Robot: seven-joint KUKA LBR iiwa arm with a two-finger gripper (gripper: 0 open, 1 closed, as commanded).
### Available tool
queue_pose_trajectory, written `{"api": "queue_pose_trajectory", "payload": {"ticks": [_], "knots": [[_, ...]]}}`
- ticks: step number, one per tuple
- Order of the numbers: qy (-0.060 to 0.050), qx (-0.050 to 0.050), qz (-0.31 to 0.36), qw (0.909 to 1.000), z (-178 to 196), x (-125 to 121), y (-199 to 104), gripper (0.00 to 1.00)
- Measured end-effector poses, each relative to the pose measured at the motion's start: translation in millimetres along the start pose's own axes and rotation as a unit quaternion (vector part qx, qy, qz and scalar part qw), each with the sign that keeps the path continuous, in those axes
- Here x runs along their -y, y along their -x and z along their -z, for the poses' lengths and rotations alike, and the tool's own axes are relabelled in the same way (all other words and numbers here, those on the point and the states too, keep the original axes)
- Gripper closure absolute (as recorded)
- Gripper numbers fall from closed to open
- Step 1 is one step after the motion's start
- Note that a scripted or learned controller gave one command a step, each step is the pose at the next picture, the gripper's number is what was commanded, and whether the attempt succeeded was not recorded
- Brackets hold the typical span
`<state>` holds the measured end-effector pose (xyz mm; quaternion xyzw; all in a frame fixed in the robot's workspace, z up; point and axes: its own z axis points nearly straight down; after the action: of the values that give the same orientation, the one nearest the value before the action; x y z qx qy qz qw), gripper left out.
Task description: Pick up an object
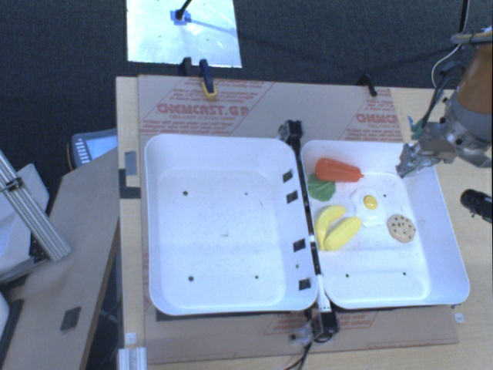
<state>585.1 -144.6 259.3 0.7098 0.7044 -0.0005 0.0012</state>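
Note:
The right bin [439,284] holds an orange carrot [338,170] lying on a green leaf [321,188], a fried egg [370,203], two yellow banana pieces [337,227] and a brown cookie [400,227]. My gripper [408,163] hangs over the bin's far right rim, above and to the right of the egg, with nothing seen between its fingers. The grey arm with its orange band [474,91] comes in from the right edge.
The left bin [223,222] lies beside the right one, joined by a black clip strip [302,222]. Both rest on a cardboard sheet [254,106]. A metal plate [182,21] lies at the back, and an aluminium rail [31,206] at the left.

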Motion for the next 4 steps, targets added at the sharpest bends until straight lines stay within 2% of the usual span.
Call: {"api": "queue_pose_trajectory", "payload": {"ticks": [1,2,3,4], "knots": [[0.002,-0.003,0.009,0.9999,63,42,-85,1.00],[0.001,-0.001,0.005,1.0000,60,41,-81,0.00],[0.004,-0.002,0.011,0.9999,40,-75,-175,0.00],[0.002,-0.001,0.008,1.0000,52,-71,-168,1.00]]}}
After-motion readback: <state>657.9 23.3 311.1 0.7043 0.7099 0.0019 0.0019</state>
